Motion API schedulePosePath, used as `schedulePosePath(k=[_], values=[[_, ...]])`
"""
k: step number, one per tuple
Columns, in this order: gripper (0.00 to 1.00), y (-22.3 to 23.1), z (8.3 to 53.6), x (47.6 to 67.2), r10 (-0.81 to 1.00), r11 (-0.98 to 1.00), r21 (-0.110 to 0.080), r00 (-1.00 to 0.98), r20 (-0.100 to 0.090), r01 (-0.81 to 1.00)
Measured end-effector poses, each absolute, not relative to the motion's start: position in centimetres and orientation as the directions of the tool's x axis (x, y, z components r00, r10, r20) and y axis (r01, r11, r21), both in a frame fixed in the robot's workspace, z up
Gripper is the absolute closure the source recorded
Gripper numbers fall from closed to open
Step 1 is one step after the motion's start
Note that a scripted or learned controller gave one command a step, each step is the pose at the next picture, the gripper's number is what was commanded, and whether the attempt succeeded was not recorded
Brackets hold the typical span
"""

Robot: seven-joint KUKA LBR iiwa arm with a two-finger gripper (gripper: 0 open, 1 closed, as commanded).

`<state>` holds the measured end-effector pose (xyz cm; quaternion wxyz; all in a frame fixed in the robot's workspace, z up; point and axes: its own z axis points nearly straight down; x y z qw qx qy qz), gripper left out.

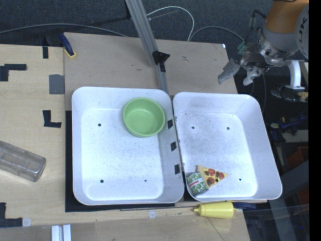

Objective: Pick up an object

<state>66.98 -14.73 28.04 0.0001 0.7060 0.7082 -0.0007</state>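
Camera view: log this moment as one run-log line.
gripper: open, above bench beyond right bin, holding nothing | green bowl: left bin | pizza slice toy: right bin | pick: not yet done

A wooden bench [125, 59] is seen carrying two shallow white bins side by side: the left bin [80, 149] and the right bin [263, 149], touching along their inner rims. A clear plastic cylinder [20, 160] is laid near the left edge, and a yellow bottle [216, 210] (on its side) is placed just beside the right bin's front rim.

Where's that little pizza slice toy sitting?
The pizza slice lies in the right bin, near its front left corner, beside a small green packet.
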Motion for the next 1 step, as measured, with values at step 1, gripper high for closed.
schedulePosePath(k=[1], values=[[0.0, -14.74, 28.04, 66.97, 1.0, 0.003, -0.001, -0.003, -0.002, 1.0]])
